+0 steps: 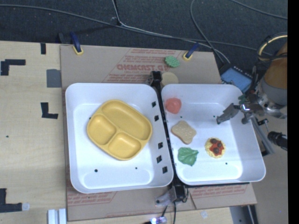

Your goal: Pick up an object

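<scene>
**Op:** I've got the gripper (225, 115) over the right bin (247, 171), near its far right side. One dark finger (224, 115) points left; I cannot tell whether the pair is spread or pressed together, and I see nothing between them.

**Desk:** Where's the food from there?

**Op:** Pizza (215, 147) is nearest, below the finger and clear of it. Toast (183, 132) sits left and a bit lower. Lettuce (188, 156) lies lower left, just under the toast. The pink ball (173, 105) is far left, slightly above. The yellow tray (120, 129) rests in the left bin (79, 171).
</scene>
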